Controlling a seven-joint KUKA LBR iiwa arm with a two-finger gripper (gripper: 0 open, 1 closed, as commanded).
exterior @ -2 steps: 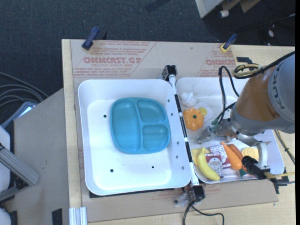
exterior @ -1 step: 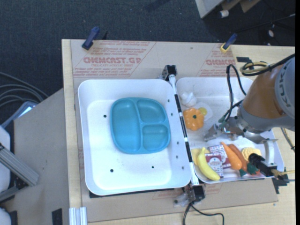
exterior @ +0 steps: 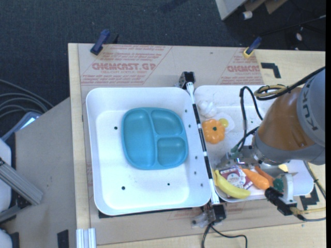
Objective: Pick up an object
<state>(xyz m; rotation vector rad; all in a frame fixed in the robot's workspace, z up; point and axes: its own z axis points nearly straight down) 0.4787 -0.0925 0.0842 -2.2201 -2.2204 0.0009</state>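
My arm [exterior: 297, 123] enters from right side of view, bent low over right half of bench. Orange band faces camera, grey link above it toward right edge. Wrist points down and leftward. My gripper [exterior: 239, 161] sits low at near end of that side, under wrist body. Black cable loops off upper wrist.

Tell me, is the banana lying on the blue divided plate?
No, the banana lies in the right bin near its front edge, while the blue divided plate sits in the left bin.
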